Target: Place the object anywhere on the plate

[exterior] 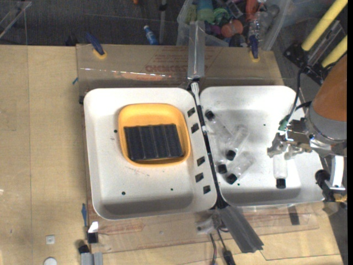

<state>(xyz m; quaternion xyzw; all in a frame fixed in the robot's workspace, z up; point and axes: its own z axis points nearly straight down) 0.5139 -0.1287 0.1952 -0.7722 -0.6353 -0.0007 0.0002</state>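
Note:
A yellow-orange square plate (150,114) lies in the left bin (105,164), and a black ridged block (153,141) rests on it. Several clear vials with black caps (234,148) lie scattered in the right bin (248,101). My gripper (279,149) hangs low over the right side of the right bin. Directly below it is another clear vial (280,173), its black cap toward the bin's front. The view does not let me tell whether that vial lies on the bin floor or is gripped.
A row of black clips (197,145) runs along the raised divider between the bins. The grey arm and its orange band (333,101) fill the right edge. A crate of colourful toys (231,7) stands behind the bins.

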